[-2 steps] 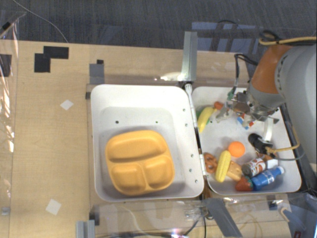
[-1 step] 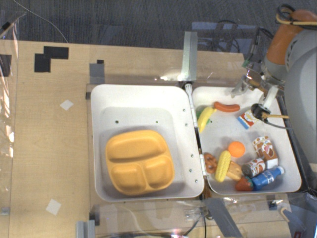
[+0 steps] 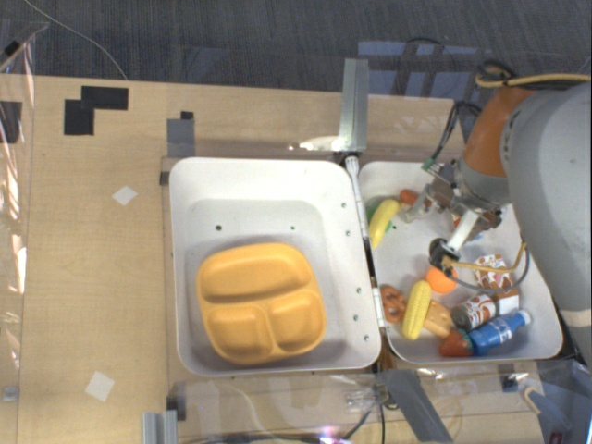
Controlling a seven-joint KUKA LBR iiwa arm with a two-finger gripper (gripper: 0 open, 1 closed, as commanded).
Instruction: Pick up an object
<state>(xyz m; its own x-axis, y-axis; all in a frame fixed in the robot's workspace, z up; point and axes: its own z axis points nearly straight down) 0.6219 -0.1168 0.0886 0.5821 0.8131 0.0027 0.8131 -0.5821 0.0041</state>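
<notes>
1. I am watching the grey arm's gripper (image 3: 424, 203) hanging low over the far part of the right white plastic bin (image 3: 407, 248). I am seeing nothing lifted by it, so I am judging the pick as not yet done.
2. I am not able to tell whether the tool is standing wide or narrow, because the wrist is covering it.
3. I am finding every candidate in that right bin. Nearest the gripper are a small orange-red toy piece (image 3: 407, 196), just beside it, and a yellow-green toy banana (image 3: 382, 220) lying along the bin's left wall.
4. I am reckoning what is left: closing on one piece and raising it clear.
5. I am counting two bins. The left white plastic bin (image 3: 231, 192) is holding one yellow moulded plastic tray (image 3: 262, 299) with three compartments.
6. In the right bin I am also counting:
   - one round orange ball (image 3: 442, 279)
   - one yellow toy corn cob (image 3: 418, 308)
   - one brown twisted piece (image 3: 392, 299)
   - one red piece (image 3: 455, 344)
   - one blue plastic bottle (image 3: 499, 331)
   - two white-and-red labelled containers (image 3: 490, 271)
</notes>
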